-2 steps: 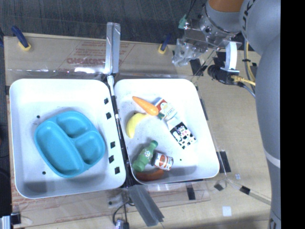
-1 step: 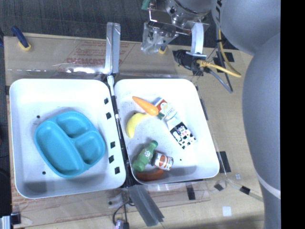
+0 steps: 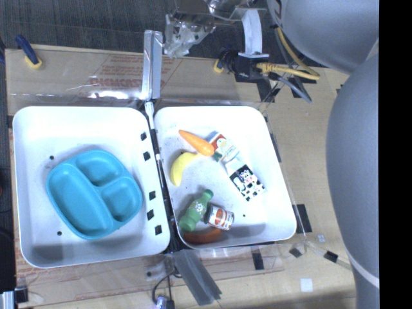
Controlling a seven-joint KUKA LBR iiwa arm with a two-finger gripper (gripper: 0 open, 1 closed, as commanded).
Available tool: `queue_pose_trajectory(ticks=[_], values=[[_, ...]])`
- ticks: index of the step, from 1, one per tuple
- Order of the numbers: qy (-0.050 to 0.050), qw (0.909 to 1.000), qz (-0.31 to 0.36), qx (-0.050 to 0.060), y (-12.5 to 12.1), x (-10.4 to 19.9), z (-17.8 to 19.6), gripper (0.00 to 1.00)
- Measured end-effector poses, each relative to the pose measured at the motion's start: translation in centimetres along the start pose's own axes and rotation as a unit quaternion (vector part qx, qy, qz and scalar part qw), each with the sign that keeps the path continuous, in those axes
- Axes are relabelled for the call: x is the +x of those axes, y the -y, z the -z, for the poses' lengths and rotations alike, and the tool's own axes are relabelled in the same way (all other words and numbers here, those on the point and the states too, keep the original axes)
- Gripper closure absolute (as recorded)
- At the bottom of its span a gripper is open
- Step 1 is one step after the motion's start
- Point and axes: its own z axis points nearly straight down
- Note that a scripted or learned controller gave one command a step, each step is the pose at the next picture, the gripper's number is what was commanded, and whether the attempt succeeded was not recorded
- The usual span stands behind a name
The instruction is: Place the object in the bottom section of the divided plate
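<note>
Light is bright and even, falling from overhead. The two white bins (image 3: 38,127) are nearly washed out, with soft grey shadows pooling along their lower inside walls. Clear plastic sheeting (image 3: 109,76) behind them catches streaks of glare. The blue plate (image 3: 93,192) shows a gentle sheen on its ridges. The big grey arm (image 3: 354,140) at the right is close to the lens and blurred. Small items in the right bin look slightly soft and grainy.

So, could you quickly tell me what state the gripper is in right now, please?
Gripper: raised above the bench behind the bins, nothing visible between its fingers; whether it is open or closed cannot be told.
</note>
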Motion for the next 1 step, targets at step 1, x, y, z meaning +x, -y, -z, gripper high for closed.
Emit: queue_pose_trajectory(ticks=[1], values=[[0.000,0.9889,0.148,-0.002,-0.19,5.79,0.04,1.00]])
